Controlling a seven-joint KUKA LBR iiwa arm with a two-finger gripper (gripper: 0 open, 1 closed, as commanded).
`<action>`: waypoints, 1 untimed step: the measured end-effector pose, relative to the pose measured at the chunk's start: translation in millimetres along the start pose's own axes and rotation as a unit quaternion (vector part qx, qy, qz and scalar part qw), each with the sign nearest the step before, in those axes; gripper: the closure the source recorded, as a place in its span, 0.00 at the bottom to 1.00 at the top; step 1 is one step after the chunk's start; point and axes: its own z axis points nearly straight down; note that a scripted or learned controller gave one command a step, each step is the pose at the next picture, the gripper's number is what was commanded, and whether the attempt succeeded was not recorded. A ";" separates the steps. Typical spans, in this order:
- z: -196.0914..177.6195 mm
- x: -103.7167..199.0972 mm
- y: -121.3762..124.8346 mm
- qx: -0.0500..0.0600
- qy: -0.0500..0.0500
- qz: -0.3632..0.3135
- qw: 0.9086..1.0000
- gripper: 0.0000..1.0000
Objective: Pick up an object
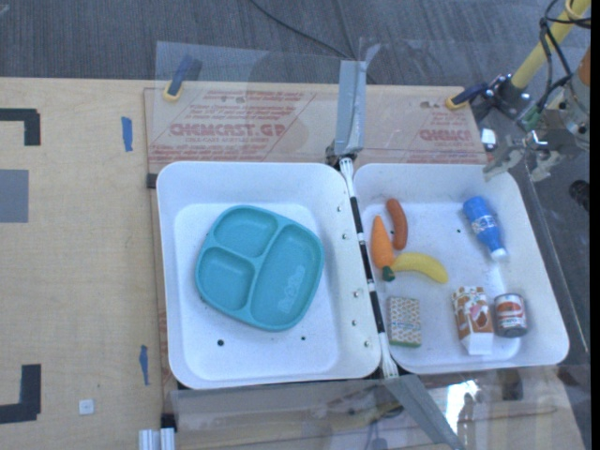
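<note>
two shallow white bins sit side by side on a pale wooden bench (75,279), the left bin (178,195) and the right bin (544,336) meeting along a hinged seam in the middle

in the left bin lies a teal plastic plate with three compartments (260,267), flat and slightly turned, roughly in the middle of the bin floor

the right bin holds the loose objects. an orange-brown toy sausage (398,223) lies toward the far left of that bin, just beside an orange toy carrot with a green tip (381,247). a yellow toy banana (421,267) lies across just near of them, its left end touching the carrot's green tip. near of the banana, close to the seam, sits a small checked green-and-tan packet (404,321). to the right, a blue plastic bottle with a white cap (484,226) lies on its side in the far part of the bin, cap pointing near. in the near right corner a red-and-white carton (472,319) lies beside a small dark tin can (510,314), the two just touching or nearly so

the gripper (525,150) hangs over the far right rim of the right bin, beyond the blue bottle and apart from every object; whether the claw is spread or closed cannot be told, and nothing is seen between its tips
</note>
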 end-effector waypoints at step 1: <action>96.9 4.6 13.7 0.001 0.000 -0.086 0.996 0.00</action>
